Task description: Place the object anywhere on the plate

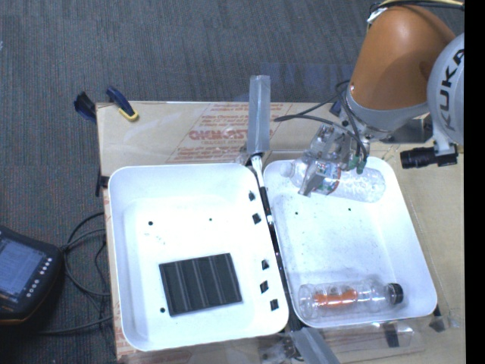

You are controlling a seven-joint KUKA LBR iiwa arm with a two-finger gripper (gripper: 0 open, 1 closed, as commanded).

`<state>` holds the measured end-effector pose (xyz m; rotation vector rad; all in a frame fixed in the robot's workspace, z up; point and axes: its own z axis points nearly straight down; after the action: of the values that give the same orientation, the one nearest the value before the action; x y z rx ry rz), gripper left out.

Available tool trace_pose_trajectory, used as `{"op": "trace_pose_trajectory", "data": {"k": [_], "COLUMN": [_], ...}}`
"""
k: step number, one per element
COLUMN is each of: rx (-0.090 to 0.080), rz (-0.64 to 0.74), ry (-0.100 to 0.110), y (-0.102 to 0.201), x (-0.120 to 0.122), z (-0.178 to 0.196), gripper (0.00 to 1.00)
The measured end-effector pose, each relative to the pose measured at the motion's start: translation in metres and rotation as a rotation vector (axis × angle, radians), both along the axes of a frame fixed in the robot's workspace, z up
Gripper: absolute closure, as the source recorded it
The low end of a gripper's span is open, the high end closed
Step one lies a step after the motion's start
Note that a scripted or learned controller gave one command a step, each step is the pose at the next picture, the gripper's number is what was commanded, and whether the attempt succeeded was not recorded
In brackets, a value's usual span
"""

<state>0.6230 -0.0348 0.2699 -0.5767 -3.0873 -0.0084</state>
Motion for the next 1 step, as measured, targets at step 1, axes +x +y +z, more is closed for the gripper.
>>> {"op": "trace_pose_trajectory", "data": {"k": [1], "rx": [-0.003], "rz": [0.257], "ry": [0.000], "y": [0.0289], "x": [0.0060], "z": [-0.0476], "gripper": [1.00]}}
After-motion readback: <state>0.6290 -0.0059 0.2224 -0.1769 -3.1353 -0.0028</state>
